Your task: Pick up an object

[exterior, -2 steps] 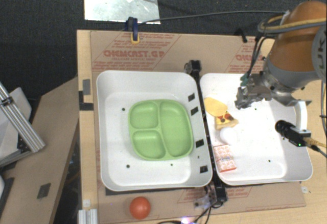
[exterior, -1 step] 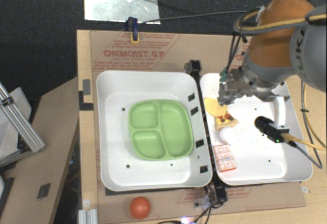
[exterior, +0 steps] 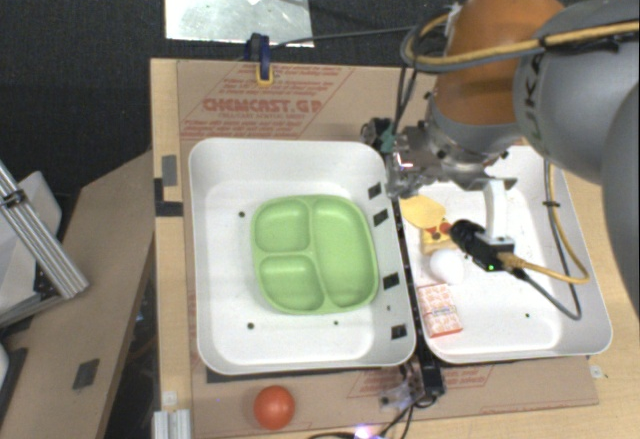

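My gripper (exterior: 402, 170) hangs low over the back left corner of the right bin (exterior: 560, 322), close to the wall shared with the left bin. Just in front of it lies a yellow object (exterior: 424, 213). Nearer the camera sit a small white rounded object (exterior: 447, 268) and a flat red-and-white packet (exterior: 438, 310), both along that bin's left side. The grey arm with its orange band covers the back of the right bin.
In the left bin (exterior: 225, 187) lies a green divided plate (exterior: 313, 252), near its middle. An orange-red ball (exterior: 273, 407) rests on the bench in front of the bins. A metal frame stands at the far left.
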Available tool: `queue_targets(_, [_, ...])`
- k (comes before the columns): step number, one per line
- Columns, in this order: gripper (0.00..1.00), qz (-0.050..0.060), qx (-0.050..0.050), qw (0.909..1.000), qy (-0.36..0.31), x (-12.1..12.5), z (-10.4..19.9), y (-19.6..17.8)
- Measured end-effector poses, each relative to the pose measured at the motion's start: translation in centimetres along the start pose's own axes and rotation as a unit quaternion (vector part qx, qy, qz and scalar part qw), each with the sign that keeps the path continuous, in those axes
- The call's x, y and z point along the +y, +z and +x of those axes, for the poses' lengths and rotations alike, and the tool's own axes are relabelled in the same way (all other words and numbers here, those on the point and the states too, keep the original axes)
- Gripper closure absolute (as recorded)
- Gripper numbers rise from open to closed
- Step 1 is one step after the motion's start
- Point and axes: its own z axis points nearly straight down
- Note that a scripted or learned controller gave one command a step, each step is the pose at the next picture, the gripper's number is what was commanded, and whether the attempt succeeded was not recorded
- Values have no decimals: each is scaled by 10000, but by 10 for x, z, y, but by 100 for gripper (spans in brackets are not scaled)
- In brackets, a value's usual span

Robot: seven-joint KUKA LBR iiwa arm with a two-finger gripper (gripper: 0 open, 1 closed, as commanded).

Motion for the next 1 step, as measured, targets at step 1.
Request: queue_targets(1, [100, 12, -2, 10000, 5, 2, 52, 22])
